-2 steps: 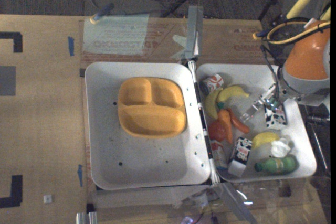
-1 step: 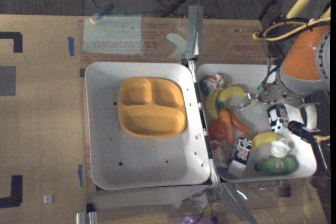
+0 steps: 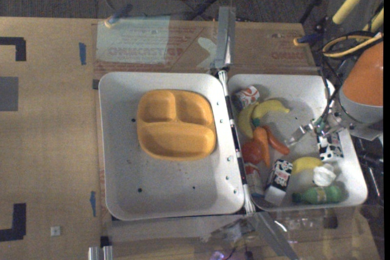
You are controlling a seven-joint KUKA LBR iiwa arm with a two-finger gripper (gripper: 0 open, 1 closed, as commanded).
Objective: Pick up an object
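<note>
Toy foods heaped in the right bin, the candidates for the pick: 2 bananas near its upper left corner, carrots below them along the left wall, a lemon and a green piece against the lower edge, and 2 cow-patterned cartons. The gripper hangs over the bin's centre, toward the right wall, beside 1 carton; whether its jaws are apart or together cannot be told. Nothing is seen between them. Step in hand, judged: approach. Next, a descent squarely over 1 isolated item is called for. The left bin holds an orange divided plate toward its upper edge.
</note>
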